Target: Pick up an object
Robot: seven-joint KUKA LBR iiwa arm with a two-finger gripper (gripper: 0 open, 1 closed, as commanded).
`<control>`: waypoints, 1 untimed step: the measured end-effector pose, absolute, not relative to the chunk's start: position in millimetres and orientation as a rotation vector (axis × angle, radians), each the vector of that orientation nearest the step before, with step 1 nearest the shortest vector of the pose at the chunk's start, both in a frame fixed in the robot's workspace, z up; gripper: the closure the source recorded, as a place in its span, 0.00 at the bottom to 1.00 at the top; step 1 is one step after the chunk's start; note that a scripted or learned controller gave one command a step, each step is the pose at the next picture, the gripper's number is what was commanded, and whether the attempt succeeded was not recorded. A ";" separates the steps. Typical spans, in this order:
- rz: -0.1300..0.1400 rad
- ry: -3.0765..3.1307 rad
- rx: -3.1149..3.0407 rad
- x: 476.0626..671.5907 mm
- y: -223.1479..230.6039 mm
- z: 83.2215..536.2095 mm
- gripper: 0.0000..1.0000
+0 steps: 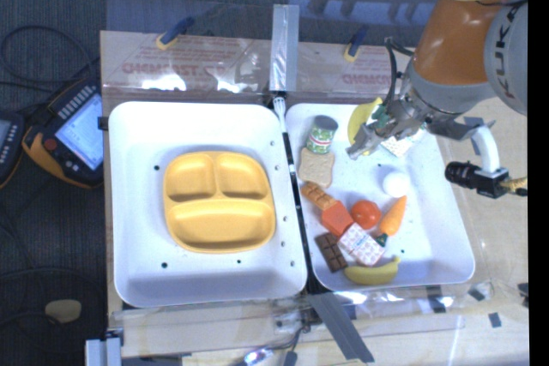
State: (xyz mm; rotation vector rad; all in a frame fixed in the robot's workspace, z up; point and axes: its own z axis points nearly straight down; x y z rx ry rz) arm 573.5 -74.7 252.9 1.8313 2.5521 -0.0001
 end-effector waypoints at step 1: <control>-0.004 2.672 1.648 602.1 -71.7 290.9 1.00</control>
